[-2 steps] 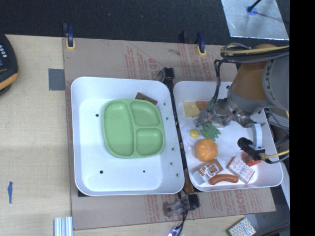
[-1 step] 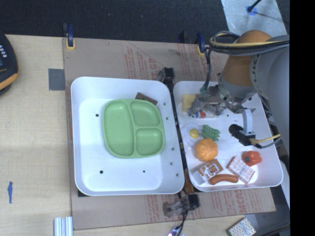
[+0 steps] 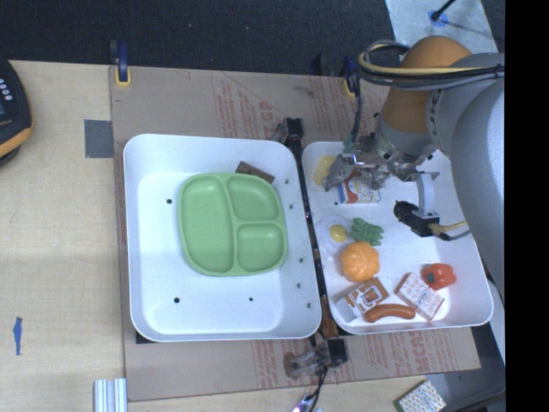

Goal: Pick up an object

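Observation:
My gripper (image 3: 357, 173) hangs low over the back of the right bin (image 3: 476, 269), reaching in from the right under the orange-banded wrist. Directly beneath it lies a small white carton with red and blue print (image 3: 364, 193), partly hidden by the gripper. A yellow piece (image 3: 322, 170) lies just to its left. Further forward are a small yellow item (image 3: 339, 232), a green leafy toy (image 3: 368, 229), an orange fruit (image 3: 359, 261), a red pepper (image 3: 439, 275), a sausage (image 3: 390, 313) and two small printed packets (image 3: 366, 296) (image 3: 420, 293).
The left bin (image 3: 146, 256) holds a green divided plate (image 3: 232, 223) with a brown item (image 3: 256, 172) at its far edge. A black clip-like part (image 3: 416, 219) of the arm hangs over the right bin. Clamps stand between the bins at the back and front.

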Controlling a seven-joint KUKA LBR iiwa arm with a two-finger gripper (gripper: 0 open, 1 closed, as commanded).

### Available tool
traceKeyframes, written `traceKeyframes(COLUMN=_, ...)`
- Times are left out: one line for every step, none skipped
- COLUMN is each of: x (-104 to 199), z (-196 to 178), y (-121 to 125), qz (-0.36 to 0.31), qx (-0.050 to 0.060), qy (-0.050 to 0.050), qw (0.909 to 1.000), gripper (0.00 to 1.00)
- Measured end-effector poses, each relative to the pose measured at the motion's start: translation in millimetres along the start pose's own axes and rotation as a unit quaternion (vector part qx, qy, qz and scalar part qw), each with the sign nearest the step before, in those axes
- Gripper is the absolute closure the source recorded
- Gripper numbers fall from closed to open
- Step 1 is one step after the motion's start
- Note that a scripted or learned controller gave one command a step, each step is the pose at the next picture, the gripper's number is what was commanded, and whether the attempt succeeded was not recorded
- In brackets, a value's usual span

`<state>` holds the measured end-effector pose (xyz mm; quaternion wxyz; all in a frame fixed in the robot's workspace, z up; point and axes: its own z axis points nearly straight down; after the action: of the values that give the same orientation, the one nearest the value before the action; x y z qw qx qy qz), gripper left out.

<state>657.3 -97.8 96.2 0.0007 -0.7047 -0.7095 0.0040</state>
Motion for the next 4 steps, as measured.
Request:
traceKeyframes(x=1, z=-1, y=-58, qz=0.001, qx=-0.008, qy=0.0, qw=1.0, gripper=0.0)
traceKeyframes(x=4, z=2, y=-114, qz=0.001, qx=-0.004, qy=0.002, qw=1.0, gripper=0.0)
traceKeyframes(x=-2, z=4, y=-72, qz=0.001, qx=-0.004, qy=0.002, qw=1.0, gripper=0.0)
traceKeyframes(x=-1, z=4, y=-44, qz=0.001, qx=-0.003, qy=0.002, qw=1.0, gripper=0.0)
